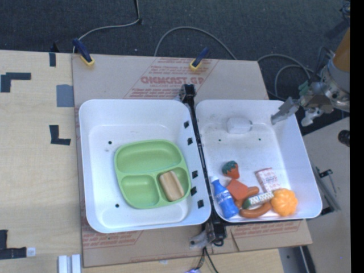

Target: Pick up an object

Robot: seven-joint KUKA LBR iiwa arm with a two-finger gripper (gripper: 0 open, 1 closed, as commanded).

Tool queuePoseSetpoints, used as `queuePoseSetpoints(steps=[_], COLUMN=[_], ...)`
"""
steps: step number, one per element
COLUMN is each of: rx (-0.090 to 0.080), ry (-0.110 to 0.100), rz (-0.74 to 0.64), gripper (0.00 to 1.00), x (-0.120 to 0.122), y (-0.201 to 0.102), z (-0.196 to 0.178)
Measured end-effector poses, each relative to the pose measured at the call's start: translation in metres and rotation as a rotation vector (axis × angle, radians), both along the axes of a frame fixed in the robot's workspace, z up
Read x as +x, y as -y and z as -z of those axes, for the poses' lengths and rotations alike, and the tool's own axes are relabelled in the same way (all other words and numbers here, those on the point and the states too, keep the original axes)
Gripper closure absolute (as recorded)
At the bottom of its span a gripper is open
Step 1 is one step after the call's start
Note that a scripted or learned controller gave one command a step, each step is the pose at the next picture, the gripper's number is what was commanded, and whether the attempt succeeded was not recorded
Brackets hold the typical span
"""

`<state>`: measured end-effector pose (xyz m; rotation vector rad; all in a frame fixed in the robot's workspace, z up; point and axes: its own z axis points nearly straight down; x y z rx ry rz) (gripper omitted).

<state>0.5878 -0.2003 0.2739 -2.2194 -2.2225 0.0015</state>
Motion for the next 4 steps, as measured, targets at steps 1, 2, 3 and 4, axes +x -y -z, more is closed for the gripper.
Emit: queuePoseSetpoints(steps=[1, 2, 3, 4], rx=[0.002, 0.001, -0.003, 0.001], ry=[-0.002, 0.002, 0.006, 0.002], rz=[0.0, 0.0, 0.001, -0.001], gripper=[0.0, 0.0, 1.0, 1.0], x=[-0.006, -0.042, -0.042, -0.007], y=[-0.049, -0.094, -0.092, -0.161], z=[0.09, 0.188, 0.178, 0.089])
